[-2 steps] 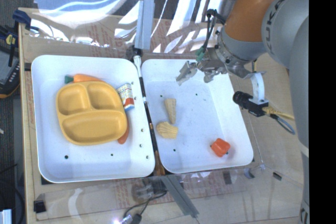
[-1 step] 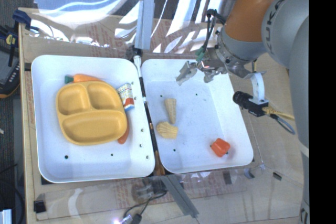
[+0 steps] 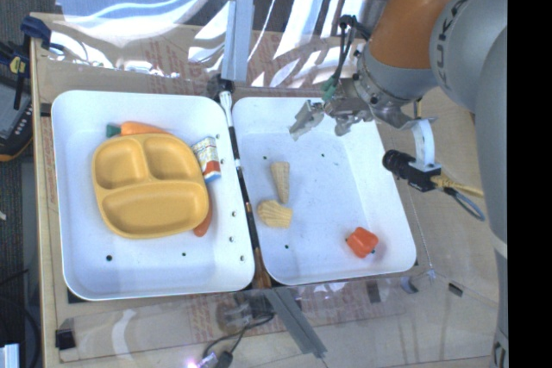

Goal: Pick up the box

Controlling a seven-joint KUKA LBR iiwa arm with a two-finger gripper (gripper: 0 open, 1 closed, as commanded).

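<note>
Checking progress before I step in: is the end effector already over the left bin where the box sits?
No: the end effector is above the right bin, while the box lies in the left bin beside the yellow tray.

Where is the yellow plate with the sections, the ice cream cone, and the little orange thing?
yellow divided plate (image 3: 152, 187): camera view, on the wide front compartment.
ice cream cone (image 3: 280, 179): camera view, middle of the cone's body.
orange thing (image 3: 361, 241): camera view, on its top face, near the right bin's front corner.

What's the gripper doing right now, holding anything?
Gripper: open, holding nothing, above the far end of the right bin.
</note>
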